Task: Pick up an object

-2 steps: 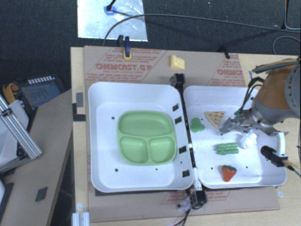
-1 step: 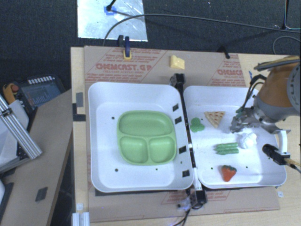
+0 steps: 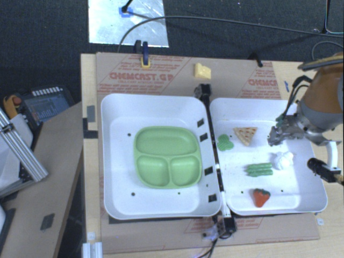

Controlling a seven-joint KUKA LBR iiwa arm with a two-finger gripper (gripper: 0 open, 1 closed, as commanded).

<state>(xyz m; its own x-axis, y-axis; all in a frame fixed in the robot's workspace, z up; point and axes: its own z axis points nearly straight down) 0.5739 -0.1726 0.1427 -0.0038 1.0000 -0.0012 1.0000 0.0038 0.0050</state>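
Observation:
The right bin [image 3: 306, 195] holds several toy foods: a tan pizza slice [image 3: 245, 135], a green broccoli piece [image 3: 224, 142], a green bean bundle [image 3: 259, 169], a white garlic-like piece [image 3: 281, 159] and a red strawberry [image 3: 261, 197]. My gripper [image 3: 277, 135] hangs over the right bin's back right part, just above and slightly left of the white piece, right of the pizza slice. Nothing shows between its fingers.
The left bin [image 3: 115, 117] carries a green divided plate [image 3: 165, 156]. A yellow cheese wedge [image 3: 202, 71] lies on the cardboard behind the bins. A black divider with clips [image 3: 209, 144] runs between the bins. A black part of the arm [image 3: 322, 169] juts over the right bin's right rim.

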